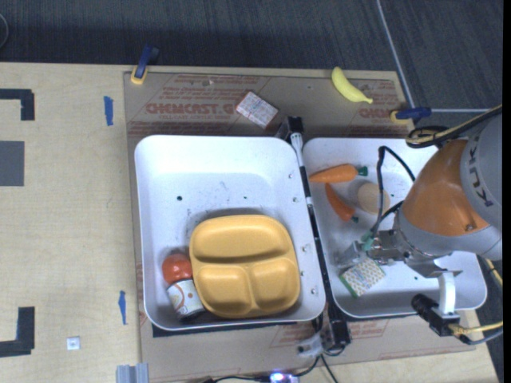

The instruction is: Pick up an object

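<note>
I see my jaws (369, 250) low in the right bin (471, 294), a patterned packet (363, 277) just below them; their opening I cannot tell, nothing lifted yet.

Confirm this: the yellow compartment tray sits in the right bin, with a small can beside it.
Wrong bin. The camera view shows the yellow compartment tray in the left bin, not the right one. The rest holds: a small can with a red-orange top lies beside it, at its lower left corner.
</note>
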`<action>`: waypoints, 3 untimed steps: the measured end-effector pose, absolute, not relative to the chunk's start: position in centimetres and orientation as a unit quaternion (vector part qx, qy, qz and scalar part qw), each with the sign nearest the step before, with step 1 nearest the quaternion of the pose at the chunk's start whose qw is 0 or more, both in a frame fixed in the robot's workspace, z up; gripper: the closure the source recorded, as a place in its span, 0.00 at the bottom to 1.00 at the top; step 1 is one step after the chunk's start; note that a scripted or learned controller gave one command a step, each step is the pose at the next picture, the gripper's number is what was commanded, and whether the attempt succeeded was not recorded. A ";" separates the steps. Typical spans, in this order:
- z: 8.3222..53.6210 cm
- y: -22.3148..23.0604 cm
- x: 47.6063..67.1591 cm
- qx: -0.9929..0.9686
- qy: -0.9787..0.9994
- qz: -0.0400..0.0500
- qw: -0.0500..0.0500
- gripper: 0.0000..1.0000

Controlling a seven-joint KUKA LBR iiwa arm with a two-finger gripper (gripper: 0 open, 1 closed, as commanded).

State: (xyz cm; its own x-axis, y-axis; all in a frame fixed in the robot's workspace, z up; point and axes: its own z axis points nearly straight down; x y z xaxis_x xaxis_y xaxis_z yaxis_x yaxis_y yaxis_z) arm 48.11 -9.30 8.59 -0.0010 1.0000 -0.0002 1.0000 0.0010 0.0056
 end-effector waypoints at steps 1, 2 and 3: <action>8.6 -9.3 48.1 0.707 0.707 0.002 0.002 0.00; 8.6 -9.2 48.1 0.707 0.707 0.002 0.002 0.00; 8.6 -9.3 48.1 0.707 0.707 0.002 0.002 0.00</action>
